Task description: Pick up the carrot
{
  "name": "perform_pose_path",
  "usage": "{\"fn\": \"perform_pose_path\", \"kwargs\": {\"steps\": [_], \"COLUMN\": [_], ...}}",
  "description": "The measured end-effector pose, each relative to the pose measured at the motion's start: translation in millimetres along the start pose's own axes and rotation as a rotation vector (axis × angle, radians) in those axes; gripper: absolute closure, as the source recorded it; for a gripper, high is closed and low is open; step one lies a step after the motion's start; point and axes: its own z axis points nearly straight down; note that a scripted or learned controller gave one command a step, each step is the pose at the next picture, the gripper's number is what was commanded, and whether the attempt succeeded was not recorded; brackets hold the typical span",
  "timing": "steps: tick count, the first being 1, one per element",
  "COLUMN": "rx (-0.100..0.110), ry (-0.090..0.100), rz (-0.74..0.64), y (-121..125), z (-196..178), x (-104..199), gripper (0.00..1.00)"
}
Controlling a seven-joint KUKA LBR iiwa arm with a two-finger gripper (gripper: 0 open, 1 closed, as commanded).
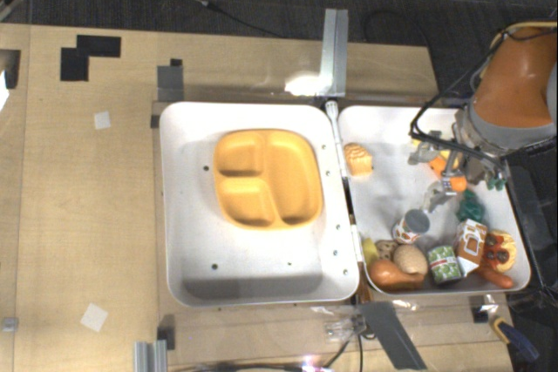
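**While the carrot waits, we hover over the right bin**

As we look down on the bench [78,213], our end effector [449,179] hangs over the upper right part of the right bin [384,196], and we cannot tell how it is set; orange and grey parts blur together there. The carrot [499,279] looks to be the orange piece below us and a little to the right, in the bin's near corner, tight beside a small carton [472,241] and a green can [445,264]. We judge this the approach step, with nothing gripped. Next we need to shift toward that corner, line up along the carrot and descend without nudging its neighbours.
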Motion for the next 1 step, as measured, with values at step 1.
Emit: {"fn": "perform_pose_path", "kwargs": {"steps": [1], "rx": [0.004], "ry": [-0.018], "rz": [0.086], "y": [9.4], "z": [43.7], "x": [-29.0], "gripper": [0.0]}}
